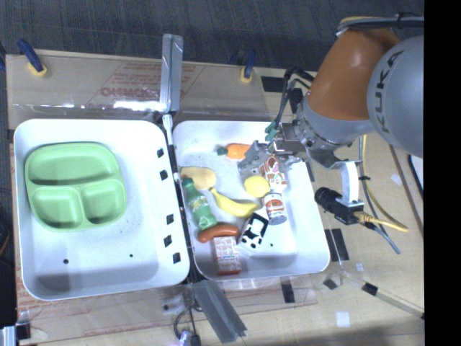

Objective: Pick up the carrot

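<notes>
colours across the two bins and the arm

both bins are white, the left bin [43, 272] carrying a pale green divided tray [75, 184]; in the right bin [306, 254] lie an orange carrot [238, 151] with a green tip, a yellow banana [232, 204], a yellow lemon [256, 186], a pale yellow potato-like piece [198, 176], a green bottle [197, 204], a red-brown sausage [217, 231], a red and white box [226, 255], a black-and-white patterned block [253, 231], and two white cans with red labels [274, 189]. the arm [392, 85] is grey with an orange band, the tool [253, 157] grey metal. the counter [122, 78] is tan cardboard with red print; blue clamps [30, 56] grip its far edge.
</notes>
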Robot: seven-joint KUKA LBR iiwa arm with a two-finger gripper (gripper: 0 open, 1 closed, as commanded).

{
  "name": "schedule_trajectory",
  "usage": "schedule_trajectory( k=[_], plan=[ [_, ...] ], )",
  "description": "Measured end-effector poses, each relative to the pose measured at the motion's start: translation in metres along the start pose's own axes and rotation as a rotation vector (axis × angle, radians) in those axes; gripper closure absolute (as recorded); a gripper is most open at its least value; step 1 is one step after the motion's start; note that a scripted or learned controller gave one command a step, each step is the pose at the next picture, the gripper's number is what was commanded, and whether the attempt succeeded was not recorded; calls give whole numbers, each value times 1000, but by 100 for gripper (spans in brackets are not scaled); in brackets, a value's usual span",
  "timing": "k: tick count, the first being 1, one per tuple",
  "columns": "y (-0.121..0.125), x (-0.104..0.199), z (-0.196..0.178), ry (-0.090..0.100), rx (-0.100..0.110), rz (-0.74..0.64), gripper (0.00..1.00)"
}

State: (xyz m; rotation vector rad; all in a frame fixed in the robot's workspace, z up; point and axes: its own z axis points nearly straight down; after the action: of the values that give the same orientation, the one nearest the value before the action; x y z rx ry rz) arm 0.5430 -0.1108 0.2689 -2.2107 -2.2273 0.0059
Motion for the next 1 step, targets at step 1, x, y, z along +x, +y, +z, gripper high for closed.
schedule_trajectory(
  k=[1],
  plan=[
    [73, 9, 127, 0, 1, 145, 0]
  ],
)
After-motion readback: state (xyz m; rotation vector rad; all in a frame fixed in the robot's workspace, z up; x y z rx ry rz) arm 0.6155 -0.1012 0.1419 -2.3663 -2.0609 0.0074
